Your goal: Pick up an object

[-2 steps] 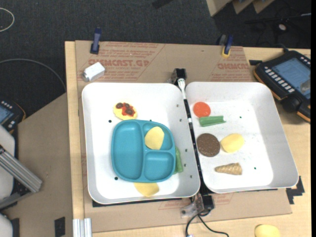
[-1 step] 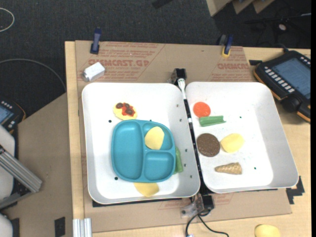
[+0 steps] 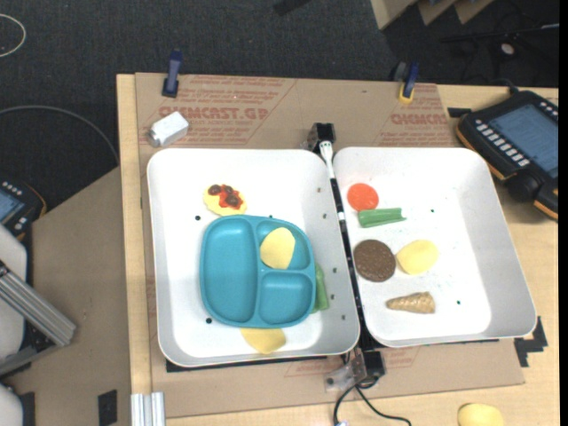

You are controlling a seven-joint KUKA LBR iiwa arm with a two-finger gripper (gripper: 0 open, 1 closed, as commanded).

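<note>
Nearest, at the bottom edge, a yellow rounded lump (image 3: 479, 414) is cut off on the pale tabletop (image 3: 532, 264), beside black cables (image 3: 355, 396) trailing from under the brown board (image 3: 266, 105) that carries both bins. Dark carpet floor (image 3: 89, 25) surrounds the setup, and a black handheld screen unit (image 3: 519, 140) lies at the right. The left white bin (image 3: 169, 238) holds a teal divided plastic plate (image 3: 235, 273) with a yellow wedge-like piece (image 3: 278, 248) in its upper right compartment. A flat yellow piece topped with red bits (image 3: 224, 198) lies just above the plate. A pale yellow piece (image 3: 264, 338) and a green sliver (image 3: 320, 288) are partly hidden under the plate's rim, too covered to identify. The right white bin (image 3: 479, 202) holds an orange-red round piece (image 3: 362, 196), a green bar (image 3: 381, 217), a brown disc (image 3: 374, 260) touching a yellow lumpy piece (image 3: 416, 256), and a tan cone (image 3: 411, 303). These cluster toward its left side, leaving the right half bare. I cannot tell the tool's state.
</note>
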